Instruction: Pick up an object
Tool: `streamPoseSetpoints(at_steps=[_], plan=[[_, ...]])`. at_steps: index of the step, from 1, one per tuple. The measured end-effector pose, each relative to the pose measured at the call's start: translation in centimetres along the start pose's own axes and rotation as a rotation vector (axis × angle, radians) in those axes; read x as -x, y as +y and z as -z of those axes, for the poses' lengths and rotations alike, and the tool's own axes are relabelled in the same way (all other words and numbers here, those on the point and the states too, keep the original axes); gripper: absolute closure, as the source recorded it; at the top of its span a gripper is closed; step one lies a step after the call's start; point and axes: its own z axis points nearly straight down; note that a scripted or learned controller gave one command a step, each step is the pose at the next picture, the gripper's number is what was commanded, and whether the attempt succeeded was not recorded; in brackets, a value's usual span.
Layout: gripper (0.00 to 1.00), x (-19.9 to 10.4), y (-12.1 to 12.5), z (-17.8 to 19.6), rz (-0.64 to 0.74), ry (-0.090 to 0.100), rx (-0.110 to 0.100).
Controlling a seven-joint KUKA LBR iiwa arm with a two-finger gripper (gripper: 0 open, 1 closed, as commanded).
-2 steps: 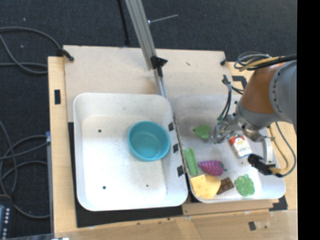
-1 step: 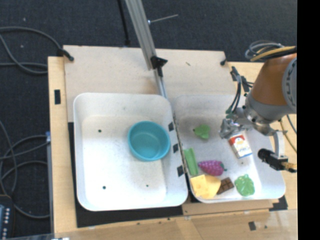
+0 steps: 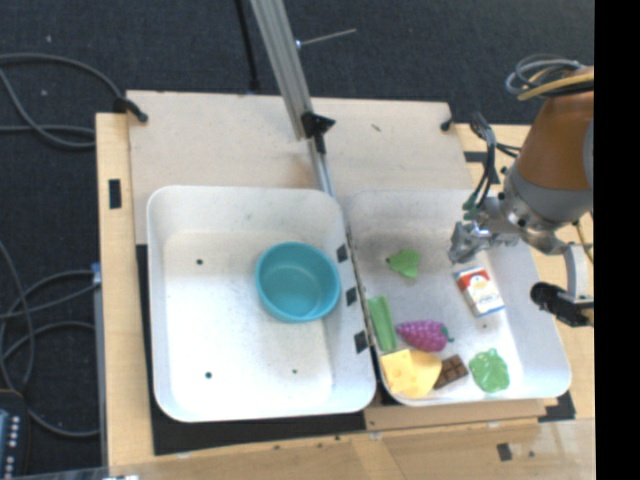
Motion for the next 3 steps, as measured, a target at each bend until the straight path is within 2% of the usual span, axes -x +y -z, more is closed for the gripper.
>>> streamPoseSetpoints(at_steps=[1,3], plan=[[1.0,0.1,0.2,5.4,0.0,-0.001,0.001],[1.0,-9.7,-1.3,6.1,0.004,0.002,-0.006]])
